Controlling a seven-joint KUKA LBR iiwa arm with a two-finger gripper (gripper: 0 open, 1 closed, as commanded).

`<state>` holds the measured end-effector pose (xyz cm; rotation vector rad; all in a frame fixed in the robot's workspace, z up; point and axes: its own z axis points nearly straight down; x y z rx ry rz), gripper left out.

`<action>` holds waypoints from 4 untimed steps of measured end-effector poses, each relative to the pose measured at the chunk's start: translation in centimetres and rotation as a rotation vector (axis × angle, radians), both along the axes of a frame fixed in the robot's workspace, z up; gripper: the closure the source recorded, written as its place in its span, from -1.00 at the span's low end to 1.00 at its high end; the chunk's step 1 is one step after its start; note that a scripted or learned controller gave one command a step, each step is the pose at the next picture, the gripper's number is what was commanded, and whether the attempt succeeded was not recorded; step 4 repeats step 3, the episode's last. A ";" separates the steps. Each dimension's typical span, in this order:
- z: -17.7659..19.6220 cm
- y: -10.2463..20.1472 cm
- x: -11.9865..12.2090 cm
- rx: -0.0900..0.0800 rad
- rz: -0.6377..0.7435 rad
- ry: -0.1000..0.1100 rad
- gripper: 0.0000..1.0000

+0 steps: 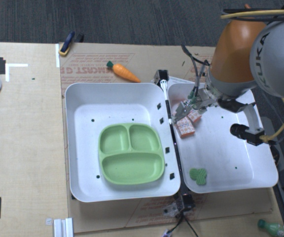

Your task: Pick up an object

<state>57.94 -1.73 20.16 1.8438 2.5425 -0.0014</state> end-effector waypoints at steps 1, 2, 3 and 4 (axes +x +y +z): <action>0.0 0.0 0.0 0.000 0.000 0.000 -1.00; 0.0 0.0 0.0 0.000 0.000 0.000 -1.00; 0.0 0.0 0.0 0.000 0.000 0.000 -1.00; 0.0 0.0 0.0 0.000 0.000 0.000 -1.00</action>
